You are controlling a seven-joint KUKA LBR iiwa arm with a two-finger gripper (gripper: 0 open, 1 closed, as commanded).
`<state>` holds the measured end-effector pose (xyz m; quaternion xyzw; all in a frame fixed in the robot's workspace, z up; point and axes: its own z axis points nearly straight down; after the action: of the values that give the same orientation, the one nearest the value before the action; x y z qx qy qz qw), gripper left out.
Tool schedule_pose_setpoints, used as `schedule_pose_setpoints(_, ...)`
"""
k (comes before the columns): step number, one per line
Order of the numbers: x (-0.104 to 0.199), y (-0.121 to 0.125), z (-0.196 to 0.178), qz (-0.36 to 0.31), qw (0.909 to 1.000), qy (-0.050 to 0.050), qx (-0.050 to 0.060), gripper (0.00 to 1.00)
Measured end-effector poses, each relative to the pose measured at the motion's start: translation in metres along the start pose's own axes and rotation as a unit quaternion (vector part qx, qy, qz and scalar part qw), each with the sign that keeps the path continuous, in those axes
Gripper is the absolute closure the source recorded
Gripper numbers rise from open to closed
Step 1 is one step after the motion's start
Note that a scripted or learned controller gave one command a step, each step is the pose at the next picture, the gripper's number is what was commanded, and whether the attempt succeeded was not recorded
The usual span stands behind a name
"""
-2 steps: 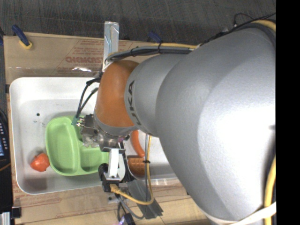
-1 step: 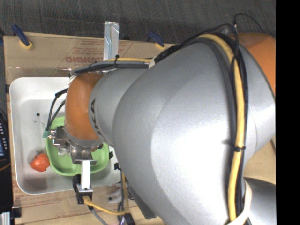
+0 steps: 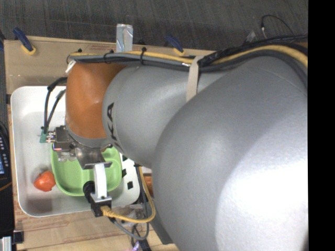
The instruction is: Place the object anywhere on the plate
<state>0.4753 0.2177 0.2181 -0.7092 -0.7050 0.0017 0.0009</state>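
Note:
A lime-green plate (image 3: 65, 175) lies in the near part of the left white bin (image 3: 26, 119). A small red-orange rounded object (image 3: 45, 181) rests on the bin floor against the plate's left rim, outside the plate. My gripper (image 3: 79, 158) hangs from the orange-banded wrist directly over the plate's middle, to the right of the red object. The wrist and its mounting hide the part below it, and I see nothing held. Most of the plate's far and right side is covered by the arm.
The big grey arm covers the whole right bin and the right half of the view. A white piece (image 3: 131, 184) and a small brown-orange bit (image 3: 147, 184) show at the arm's edge right of the plate. Blue clamps (image 3: 25, 41) hold the bench's far edge.

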Motion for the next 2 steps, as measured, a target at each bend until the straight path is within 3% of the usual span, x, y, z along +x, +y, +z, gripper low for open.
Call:
schedule_pose_setpoints(1,-0.051,0.071,-0.086,0.141,0.99,0.0,-0.001,1.0)
schedule_pose_setpoints(2,-0.107,0.013,0.075,0.138,0.9905,-0.001,0.003,1.0)
